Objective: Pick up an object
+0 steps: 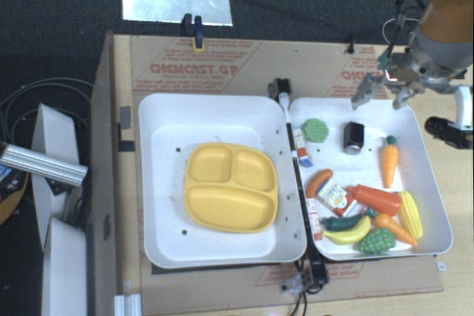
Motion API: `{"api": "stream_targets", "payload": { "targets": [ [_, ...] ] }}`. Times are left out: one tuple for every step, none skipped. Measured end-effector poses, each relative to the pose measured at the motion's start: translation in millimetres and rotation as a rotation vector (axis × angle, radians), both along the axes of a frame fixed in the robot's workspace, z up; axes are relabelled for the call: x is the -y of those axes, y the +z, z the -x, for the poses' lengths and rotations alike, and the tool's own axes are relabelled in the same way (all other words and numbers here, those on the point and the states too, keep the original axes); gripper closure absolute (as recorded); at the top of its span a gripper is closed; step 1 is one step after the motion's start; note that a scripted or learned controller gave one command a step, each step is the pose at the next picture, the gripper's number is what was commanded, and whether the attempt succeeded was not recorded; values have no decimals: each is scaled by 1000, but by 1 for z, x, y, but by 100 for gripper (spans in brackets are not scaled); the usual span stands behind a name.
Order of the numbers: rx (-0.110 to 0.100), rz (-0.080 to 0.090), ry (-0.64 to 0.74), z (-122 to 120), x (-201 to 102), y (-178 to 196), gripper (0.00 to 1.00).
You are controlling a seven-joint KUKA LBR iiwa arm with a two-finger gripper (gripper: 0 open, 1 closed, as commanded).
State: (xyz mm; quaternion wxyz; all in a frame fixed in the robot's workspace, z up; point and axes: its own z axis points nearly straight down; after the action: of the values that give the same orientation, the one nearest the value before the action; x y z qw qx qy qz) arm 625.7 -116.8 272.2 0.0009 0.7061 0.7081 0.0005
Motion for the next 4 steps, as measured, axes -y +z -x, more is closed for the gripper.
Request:
{"api": "stream_targets", "payload": {
  "targets": [
    [-4, 0, -2, -26, 29, -92, 0],
    [-2, 0, -2, -32, 32, -152, 0],
    [-1, 1, -2, -25, 55, -188, 0],
    [3, 1, -1, -26, 55, -176, 100]
  ]
}}
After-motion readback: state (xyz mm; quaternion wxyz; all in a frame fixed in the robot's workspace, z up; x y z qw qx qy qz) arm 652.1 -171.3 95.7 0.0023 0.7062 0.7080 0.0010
